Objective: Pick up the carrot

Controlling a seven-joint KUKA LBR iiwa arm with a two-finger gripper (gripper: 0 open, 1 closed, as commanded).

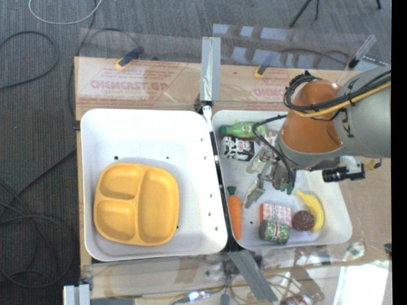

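The orange carrot (234,216) lies lengthwise along the left wall of the right bin (337,234), near its front corner. My gripper (268,187) hangs over the middle of that bin, just right of and behind the carrot's top end. It stands open, with nothing between the fingers. One fingertip (253,197) points down towards the carrot but stays a little apart from it. The grey arm with its orange band (311,119) comes in from the right and covers the bin's back right part.
In the right bin are a green bottle (240,130), a black-and-white carton (238,149), a red-and-white box (275,212), a green can (275,232), a banana (314,207) and a dark round fruit (303,220). The left bin (140,122) holds a yellow divided tray (136,203).
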